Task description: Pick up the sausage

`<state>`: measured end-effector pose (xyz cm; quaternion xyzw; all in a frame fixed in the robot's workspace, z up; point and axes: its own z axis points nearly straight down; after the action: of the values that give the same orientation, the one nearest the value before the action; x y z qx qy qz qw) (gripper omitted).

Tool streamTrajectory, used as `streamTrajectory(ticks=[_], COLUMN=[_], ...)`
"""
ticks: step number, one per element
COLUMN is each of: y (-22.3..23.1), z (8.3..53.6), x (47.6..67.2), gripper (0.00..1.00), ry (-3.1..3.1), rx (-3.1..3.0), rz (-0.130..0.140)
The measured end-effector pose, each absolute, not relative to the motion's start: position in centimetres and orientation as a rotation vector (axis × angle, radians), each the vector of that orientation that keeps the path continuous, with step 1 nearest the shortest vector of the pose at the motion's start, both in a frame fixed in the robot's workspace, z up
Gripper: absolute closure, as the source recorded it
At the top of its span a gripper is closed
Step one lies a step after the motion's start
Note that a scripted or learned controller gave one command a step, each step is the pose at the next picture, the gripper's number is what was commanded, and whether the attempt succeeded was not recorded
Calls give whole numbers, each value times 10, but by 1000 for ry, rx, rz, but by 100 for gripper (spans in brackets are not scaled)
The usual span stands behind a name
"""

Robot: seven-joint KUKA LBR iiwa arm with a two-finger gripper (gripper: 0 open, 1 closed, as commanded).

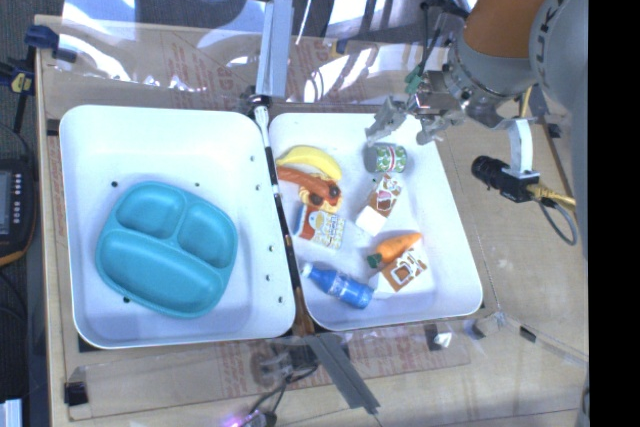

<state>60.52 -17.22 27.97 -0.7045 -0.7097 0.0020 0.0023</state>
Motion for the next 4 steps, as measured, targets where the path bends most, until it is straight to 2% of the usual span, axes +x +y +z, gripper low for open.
streamTrajectory(ticks=[1,2,3,4], y=[-183,-209,-181,-185], z=[218,102,92,128], x=[541,501,614,658], gripper=[0,0,0,0], ry=[-2269,-2370,-2232,-2376], rx=[-2167,-2062,-2209,-2056], rz=[6,0,1,0])
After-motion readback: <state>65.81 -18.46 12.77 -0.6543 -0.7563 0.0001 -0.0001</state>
